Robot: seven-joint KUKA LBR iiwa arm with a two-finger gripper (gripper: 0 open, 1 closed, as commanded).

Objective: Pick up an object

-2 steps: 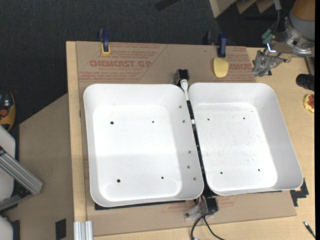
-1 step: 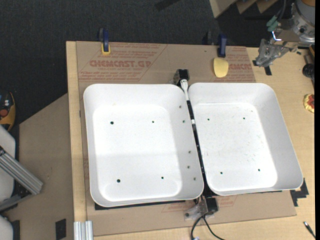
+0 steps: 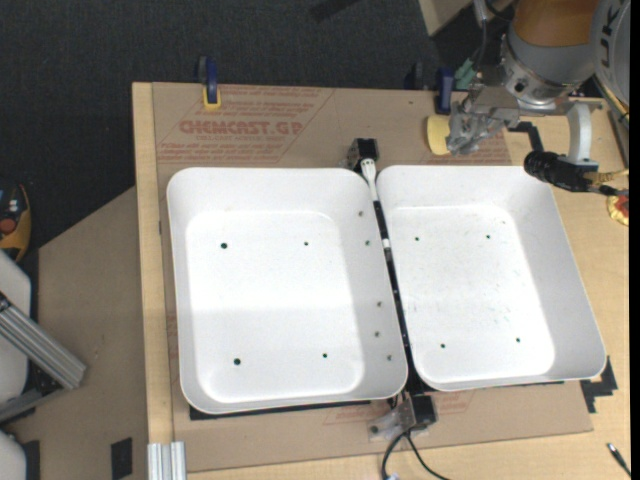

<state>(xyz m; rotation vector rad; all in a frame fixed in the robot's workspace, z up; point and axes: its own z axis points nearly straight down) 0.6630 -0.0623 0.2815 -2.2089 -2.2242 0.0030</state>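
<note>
A pale yellow object (image 3: 437,134) lies flat on the brown board (image 3: 300,118), beyond the far rim of the right bin (image 3: 480,278), at about one o'clock from the middle of the bench. Right beside it, at its three o'clock, sits the gripper (image 3: 468,133), hanging low over the board with its metal tip pointing down. It is just beside the yellow piece, perhaps touching its edge; from this slant that can't be told. Nothing shows between the tips, and how wide the gripper stands can't be made out either.

Above it, at one o'clock, the arm (image 3: 560,18) comes in with its orange band and grey wrist.

The right bin lies at four o'clock from the object, the left bin (image 3: 270,288) at seven o'clock, the two touching along a dark seam. A blue and yellow clamp (image 3: 209,81) grips the board's far edge at eleven o'clock.
</note>
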